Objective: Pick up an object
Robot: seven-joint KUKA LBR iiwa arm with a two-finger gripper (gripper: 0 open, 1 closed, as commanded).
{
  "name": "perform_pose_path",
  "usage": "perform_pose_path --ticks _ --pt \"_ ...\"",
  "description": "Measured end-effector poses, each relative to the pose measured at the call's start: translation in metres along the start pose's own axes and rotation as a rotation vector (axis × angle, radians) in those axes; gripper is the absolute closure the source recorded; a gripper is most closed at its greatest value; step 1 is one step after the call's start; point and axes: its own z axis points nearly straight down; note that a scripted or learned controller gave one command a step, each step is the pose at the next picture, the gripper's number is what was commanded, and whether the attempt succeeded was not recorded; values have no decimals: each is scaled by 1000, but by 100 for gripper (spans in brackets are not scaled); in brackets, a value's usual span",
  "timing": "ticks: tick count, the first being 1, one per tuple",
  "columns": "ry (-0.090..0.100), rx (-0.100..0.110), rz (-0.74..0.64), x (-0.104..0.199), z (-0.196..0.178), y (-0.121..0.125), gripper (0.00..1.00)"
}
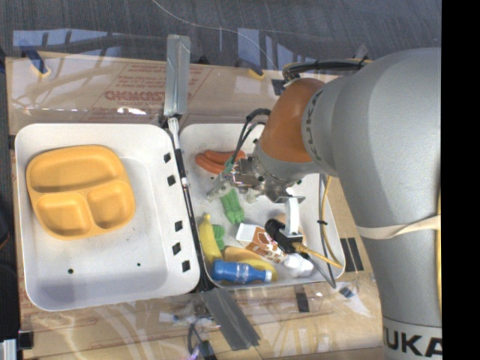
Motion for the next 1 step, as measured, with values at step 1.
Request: perform_pose_path --ticks 1 --pt "0 2 -3 -1 -10 0 100"
